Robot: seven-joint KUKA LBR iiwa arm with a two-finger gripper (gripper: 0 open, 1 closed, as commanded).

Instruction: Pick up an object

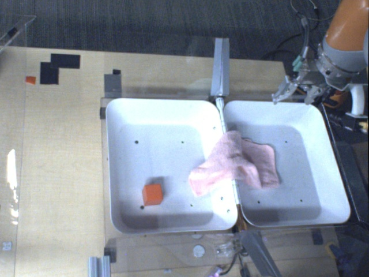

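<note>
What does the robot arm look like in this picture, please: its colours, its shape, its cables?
The arm enters at the upper right. Its rounded upper part is orange, and below that sits a grey metallic wrist section. The gripper is small, made of grey and silver metal parts with thin fingers. A thin dark cable loops above it. A small green spot shows near the wrist.

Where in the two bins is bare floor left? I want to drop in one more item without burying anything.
Left bin: bare along its back and left, from the far wall down to the orange block. Right bin: bare along the back wall and right side. Crowded at the shared divider, where the pink cloth drapes across both.
</note>
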